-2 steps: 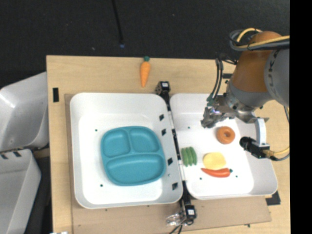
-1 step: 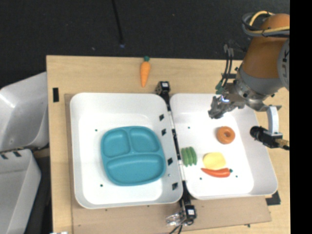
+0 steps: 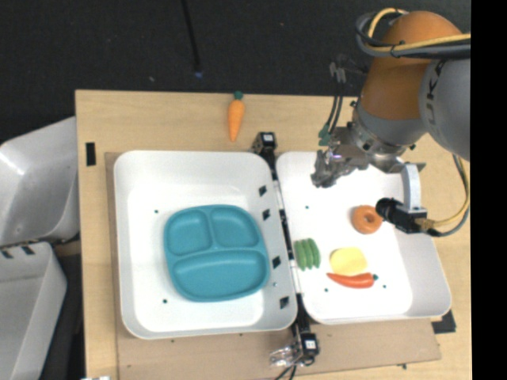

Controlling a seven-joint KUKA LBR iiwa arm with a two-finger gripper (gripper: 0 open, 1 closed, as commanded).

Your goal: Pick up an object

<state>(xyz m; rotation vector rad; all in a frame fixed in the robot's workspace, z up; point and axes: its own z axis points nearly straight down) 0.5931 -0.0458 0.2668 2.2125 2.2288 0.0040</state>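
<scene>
while the gripper (image 3: pixel 325 176) hangs low over the right bin (image 3: pixel 420 291) near its 11 o'clock corner, nothing shows between its fingers, and whether they stand wide or narrow cannot be told; they read as one dark blur. judged progress: early, no object lifted, the grasp and lift left to do. candidate objects lie in the right bin: an orange round piece (image 3: pixel 366 219) at 3 o'clock, a green piece (image 3: pixel 306 253) at 8 o'clock against the wall, a yellow piece (image 3: pixel 348 259) touching a red pepper (image 3: pixel 351 280) toward 6 o'clock. all sit apart from the gripper. a blue tray (image 3: pixel 215 252) lies in the left bin (image 3: pixel 135 180). a carrot (image 3: pixel 235 117) rests on the bench (image 3: pixel 158 109) at 12 o'clock, outside both bins. the arm's upper part is cut off at the frame edge.
</scene>
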